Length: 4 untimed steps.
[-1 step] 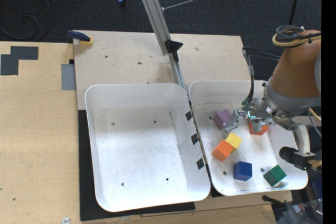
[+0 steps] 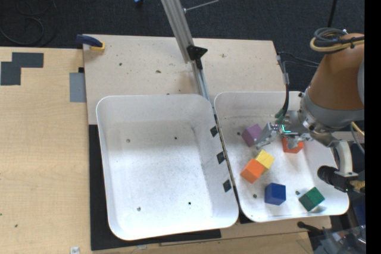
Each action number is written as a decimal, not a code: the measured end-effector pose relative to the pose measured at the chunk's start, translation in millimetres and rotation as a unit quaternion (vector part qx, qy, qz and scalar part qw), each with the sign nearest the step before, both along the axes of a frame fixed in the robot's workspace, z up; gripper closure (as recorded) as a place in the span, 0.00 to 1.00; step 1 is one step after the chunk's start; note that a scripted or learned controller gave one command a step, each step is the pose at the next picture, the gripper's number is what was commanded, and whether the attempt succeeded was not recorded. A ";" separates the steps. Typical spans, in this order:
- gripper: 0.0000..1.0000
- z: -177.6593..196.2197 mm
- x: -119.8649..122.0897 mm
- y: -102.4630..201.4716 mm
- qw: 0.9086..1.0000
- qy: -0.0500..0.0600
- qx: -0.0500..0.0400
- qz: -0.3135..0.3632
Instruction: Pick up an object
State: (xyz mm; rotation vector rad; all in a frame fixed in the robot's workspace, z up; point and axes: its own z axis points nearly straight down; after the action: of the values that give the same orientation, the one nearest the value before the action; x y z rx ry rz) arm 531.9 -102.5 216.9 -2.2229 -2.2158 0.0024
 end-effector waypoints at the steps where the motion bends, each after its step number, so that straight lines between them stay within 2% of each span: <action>1: 0.00 -44.2 2.2 2.3 1.000 0.003 0.000 0.002; 2: 0.00 -85.6 -1.1 -0.2 1.000 -0.001 -0.001 0.001; 3: 0.00 -102.0 -1.8 -0.8 1.000 0.000 0.000 0.001; 4: 1.00 -94.2 -2.5 -3.1 1.000 0.001 0.000 -0.003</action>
State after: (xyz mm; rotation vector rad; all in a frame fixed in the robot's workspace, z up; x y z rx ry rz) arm 529.4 -105.6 122.7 -2.2286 -2.2068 0.0046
